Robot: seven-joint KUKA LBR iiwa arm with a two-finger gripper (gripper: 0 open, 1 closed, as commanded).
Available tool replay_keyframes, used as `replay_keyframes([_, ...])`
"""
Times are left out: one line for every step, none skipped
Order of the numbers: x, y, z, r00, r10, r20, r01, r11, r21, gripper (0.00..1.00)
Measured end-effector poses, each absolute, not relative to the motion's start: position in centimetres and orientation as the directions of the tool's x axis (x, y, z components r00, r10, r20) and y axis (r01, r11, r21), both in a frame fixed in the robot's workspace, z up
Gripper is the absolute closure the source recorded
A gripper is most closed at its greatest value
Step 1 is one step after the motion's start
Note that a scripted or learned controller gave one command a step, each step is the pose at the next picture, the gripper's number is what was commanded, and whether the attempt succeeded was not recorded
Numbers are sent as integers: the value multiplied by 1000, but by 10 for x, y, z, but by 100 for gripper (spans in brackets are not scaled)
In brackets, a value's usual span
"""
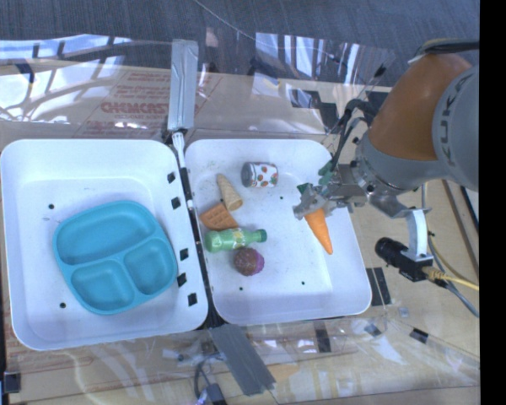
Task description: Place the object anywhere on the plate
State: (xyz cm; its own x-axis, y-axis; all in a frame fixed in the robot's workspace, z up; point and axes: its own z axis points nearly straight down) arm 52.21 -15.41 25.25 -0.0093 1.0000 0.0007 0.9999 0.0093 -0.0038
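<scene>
**Desk:** What have you got, starting from the bottom edge and working up?

**Me:** Nearest, in the left bin [21,226], I see the blue plate [114,256], three compartments, nothing on it. In the right bin [346,298] there's a dark round fruit [249,261], then a green bottle [234,240] on its side, then an orange wedge [218,218] touching a tan cone [230,192]. Further up sits a small printed can [260,175].

**Desk:** And the target?

**Me:** I take it to be the carrot [321,229], by the right wall of that bin. The gripper [314,202] is right over its blunt upper end, tip pointing toward me. Whether the fingers are spread or pinching it, I can't tell; the wrist hardware covers them.

**Desk:** How will it handle?

**Me:** My guess is a light, rigid toy with a smooth skin. The taper worries me: a pinch near the point could squirt out. I'd grab the thick end, across the width.

**Desk:** Anything else obscured?

**Me:** The carrot's top is under the gripper, so contact is unclear.
</scene>
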Motion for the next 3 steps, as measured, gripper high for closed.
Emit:
replay_keyframes([531, -76, 188, -12, 1000, 2, 1000, 12, -9, 100])
replay_keyframes([512, 39, 195, -17, 1000, 2, 1000, 17, -8, 100])
replay_keyframes([513, 35, 195, -11, 1000, 0, 1000, 11, -8, 0])
